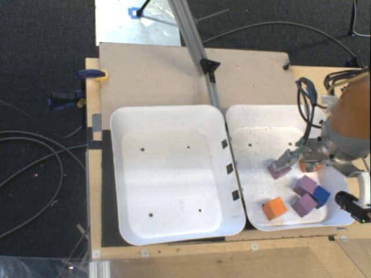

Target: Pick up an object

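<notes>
Dark carpet, loose cables (35,149), tan board (156,77) under two matte white bins. Right bin (255,126): foam cubes – orange (275,208), two purple (304,194), blue (321,196). Gripper (282,165) low over purple block (276,171); grip unclear.

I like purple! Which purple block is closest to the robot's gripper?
The purple block right at the gripper, upper left of the group. The other two lie lower, beside the blue block.

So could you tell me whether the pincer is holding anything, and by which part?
It cannot be told: the pincer is down at a purple block in the right bin.
</notes>
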Controlling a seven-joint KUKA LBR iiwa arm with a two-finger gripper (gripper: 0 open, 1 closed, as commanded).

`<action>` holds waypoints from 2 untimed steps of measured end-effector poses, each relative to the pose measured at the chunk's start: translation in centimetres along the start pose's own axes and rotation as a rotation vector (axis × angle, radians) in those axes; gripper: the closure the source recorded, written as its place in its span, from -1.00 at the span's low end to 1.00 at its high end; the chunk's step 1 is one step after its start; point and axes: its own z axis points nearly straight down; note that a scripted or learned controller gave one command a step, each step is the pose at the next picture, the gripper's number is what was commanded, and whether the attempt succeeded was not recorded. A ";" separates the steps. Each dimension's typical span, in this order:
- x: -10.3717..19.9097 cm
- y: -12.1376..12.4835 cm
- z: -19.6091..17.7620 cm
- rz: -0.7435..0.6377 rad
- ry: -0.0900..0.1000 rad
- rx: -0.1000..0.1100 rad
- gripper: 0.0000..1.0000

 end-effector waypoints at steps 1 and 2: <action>-2.4 4.3 11.3 0.002 -0.002 0.005 -1.00; -3.7 7.2 13.4 -0.001 -0.001 -0.001 -1.00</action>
